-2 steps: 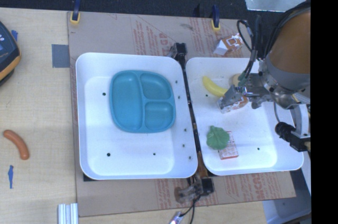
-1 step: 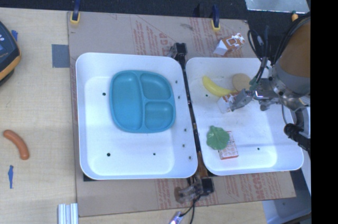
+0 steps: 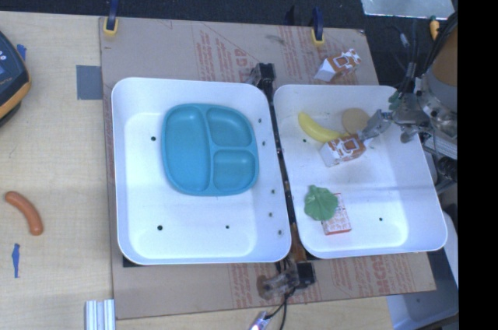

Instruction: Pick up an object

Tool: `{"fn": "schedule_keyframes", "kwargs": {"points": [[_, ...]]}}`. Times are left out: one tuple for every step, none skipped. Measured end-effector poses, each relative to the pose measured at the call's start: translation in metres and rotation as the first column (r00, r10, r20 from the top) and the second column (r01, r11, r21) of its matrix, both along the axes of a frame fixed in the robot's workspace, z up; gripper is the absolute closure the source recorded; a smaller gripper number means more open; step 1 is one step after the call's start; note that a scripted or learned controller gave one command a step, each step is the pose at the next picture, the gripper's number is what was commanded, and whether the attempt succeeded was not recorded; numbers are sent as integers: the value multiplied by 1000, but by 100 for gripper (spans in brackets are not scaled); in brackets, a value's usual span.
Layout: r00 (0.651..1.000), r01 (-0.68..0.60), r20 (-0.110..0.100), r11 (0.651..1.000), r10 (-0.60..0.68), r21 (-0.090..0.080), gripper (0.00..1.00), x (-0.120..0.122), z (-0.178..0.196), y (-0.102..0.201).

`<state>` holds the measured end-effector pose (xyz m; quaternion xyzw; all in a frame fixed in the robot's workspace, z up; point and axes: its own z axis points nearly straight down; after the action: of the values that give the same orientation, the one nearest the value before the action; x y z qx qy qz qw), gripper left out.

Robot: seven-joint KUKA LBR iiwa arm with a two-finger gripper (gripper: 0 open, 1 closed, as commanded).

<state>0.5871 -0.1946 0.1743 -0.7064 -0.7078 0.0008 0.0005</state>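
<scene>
Two bins sit on the counter. Over the right bin (image 3: pixel 405 231) hangs the pincer (image 3: pixel 381 123), fingers hard to tell apart. Just beside its tip lie a small carton (image 3: pixel 345 150), a banana (image 3: pixel 317 128) and a tan round thing (image 3: pixel 355 119).

The left bin (image 3: pixel 132 188) is white and holds a turquoise divided plate (image 3: pixel 210 149). To the right of this plate, in the white right bin (image 3: pixel 405 219), are a yellow banana (image 3: pixel 317 128), a tan round piece (image 3: pixel 355 119), a white-and-orange carton (image 3: pixel 345 149), a green leafy piece (image 3: pixel 320 203) and a red-and-white packet (image 3: pixel 337 220). Far left of the plate lies an orange-red sausage (image 3: pixel 25 212) on the pale wood bench (image 3: pixel 54 157).
</scene>
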Motion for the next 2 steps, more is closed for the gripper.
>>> {"fn": "schedule_keyframes", "kwargs": {"points": [[1000,-3,-2,1000,3,1,0,57,-79,28],[1000,-7,-1,1000,7,-1,100,58,-67,27]]}}
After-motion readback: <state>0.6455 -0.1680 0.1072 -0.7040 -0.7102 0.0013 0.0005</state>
